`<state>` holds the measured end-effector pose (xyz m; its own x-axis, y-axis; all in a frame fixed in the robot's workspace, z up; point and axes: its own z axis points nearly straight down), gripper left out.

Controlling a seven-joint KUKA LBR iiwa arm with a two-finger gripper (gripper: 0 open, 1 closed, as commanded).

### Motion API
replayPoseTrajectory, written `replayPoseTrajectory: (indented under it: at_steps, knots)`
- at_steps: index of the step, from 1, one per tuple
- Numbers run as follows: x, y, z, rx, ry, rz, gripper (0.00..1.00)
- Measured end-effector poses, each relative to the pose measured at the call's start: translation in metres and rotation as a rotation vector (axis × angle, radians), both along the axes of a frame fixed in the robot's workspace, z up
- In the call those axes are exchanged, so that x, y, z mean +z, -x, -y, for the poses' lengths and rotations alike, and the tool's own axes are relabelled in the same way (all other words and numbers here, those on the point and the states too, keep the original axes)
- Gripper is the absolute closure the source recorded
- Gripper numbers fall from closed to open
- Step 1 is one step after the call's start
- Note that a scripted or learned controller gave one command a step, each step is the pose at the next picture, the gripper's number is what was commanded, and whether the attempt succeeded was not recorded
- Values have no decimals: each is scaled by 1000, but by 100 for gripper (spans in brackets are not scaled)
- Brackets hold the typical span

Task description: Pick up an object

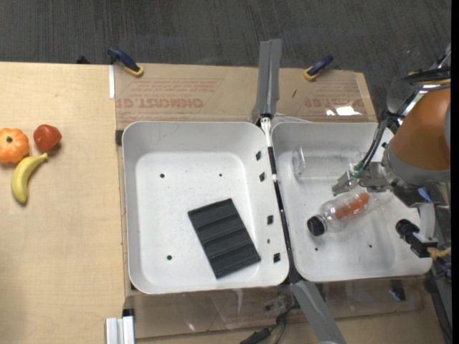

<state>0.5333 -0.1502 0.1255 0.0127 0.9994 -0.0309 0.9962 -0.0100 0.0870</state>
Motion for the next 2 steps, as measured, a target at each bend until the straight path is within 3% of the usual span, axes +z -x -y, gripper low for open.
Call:
replayPoseTrajectory:
  at_steps: [1,2]
  knots:
    - [0,8,17,107,-9,-8,0]
    - [0,-13,17,128,-12,-13,0]
